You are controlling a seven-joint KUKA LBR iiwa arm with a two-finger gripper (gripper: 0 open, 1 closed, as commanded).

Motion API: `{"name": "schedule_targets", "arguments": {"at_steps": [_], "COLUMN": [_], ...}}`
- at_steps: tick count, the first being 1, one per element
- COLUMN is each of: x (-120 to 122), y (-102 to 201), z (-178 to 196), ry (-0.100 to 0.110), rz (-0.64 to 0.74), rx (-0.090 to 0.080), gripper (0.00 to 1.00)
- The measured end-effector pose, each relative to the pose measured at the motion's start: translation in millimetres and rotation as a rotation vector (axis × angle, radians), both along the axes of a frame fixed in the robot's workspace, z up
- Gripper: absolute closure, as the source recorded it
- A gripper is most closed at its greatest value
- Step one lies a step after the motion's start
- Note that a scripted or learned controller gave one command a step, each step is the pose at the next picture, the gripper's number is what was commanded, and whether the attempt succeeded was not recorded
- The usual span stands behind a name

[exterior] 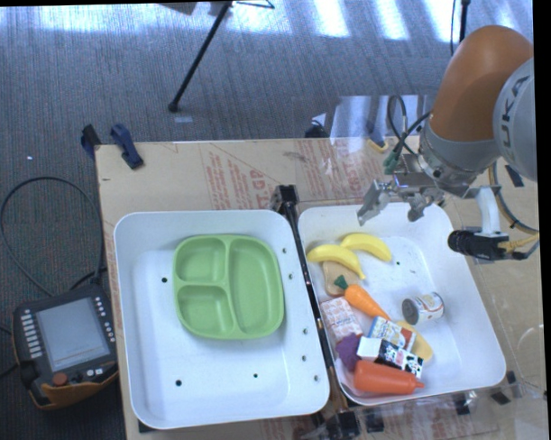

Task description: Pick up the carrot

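My gripper hangs spread and empty over the far edge of the right bin, well apart from the carrot.

The carrot lies near the middle of the right bin, its green top pointing toward the bananas just beyond it and its orange tip toward the small can lying on its side nearby. Beside the carrot, toward the divider, sits a pink packet, and nearer the front edge are a small carton, a purple piece and a large orange-red vegetable. The left bin bears a green divided plate.
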State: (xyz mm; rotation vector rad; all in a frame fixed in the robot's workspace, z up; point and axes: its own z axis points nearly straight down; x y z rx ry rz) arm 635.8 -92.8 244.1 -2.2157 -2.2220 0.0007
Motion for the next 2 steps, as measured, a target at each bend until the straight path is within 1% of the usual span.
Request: {"name": "schedule_targets", "arguments": {"at_steps": [1,2], "x": [-78,-77], "y": [-22,-27], "z": [-143,-132], "ry": [0.003,-0.001], "rz": [0.165,0.151], "rx": [0.003,0.001], "gripper": [0.0,1.0]}}
